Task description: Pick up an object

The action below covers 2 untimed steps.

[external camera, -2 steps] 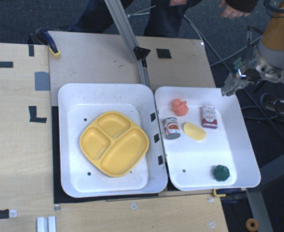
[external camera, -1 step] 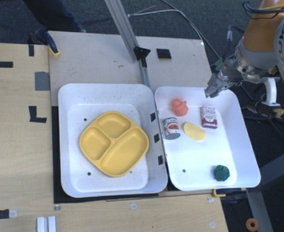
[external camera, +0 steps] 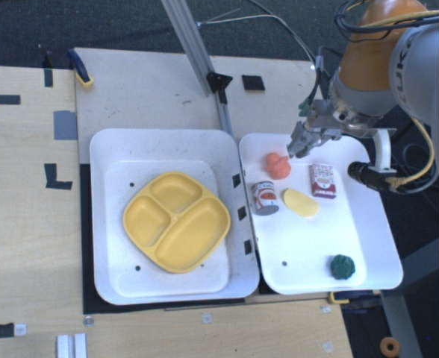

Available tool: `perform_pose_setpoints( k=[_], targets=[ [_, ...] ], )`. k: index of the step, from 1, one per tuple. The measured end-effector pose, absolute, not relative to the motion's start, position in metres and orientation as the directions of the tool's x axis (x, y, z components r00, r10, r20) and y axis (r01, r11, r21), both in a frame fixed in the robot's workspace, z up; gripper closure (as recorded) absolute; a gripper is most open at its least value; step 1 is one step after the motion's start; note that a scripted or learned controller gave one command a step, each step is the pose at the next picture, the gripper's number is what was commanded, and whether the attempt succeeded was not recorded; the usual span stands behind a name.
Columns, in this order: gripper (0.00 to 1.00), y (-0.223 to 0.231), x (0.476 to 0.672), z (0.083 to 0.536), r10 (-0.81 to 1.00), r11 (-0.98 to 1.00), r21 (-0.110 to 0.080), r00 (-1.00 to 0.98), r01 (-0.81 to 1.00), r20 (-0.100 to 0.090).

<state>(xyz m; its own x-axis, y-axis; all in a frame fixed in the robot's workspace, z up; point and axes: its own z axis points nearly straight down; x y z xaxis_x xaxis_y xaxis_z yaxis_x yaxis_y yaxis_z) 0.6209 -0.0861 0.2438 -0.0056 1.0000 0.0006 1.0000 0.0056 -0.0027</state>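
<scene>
Tomato (external camera: 278,165) below lowered pincer (external camera: 297,149).

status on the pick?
Gripper hovers above the orange ball, nothing seen held. Can, yellow piece and red-white box close by.

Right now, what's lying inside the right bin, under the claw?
The right bin holds an orange ball, a small can, a yellow piece, a red-and-white carton and a green lump. The claw covers the bin's far edge.
</scene>
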Motion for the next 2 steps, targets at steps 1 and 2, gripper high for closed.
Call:
perform_pose_setpoints(
  k=[1,2],
  targets=[
    [1.00,-0.037,0.626,0.239,1.000,0.004,-0.002,-0.004,1.000,0.000],
    [1.00,0.018,0.608,0.235,1.000,0.003,-0.003,-0.003,1.000,0.000]
  ],
)
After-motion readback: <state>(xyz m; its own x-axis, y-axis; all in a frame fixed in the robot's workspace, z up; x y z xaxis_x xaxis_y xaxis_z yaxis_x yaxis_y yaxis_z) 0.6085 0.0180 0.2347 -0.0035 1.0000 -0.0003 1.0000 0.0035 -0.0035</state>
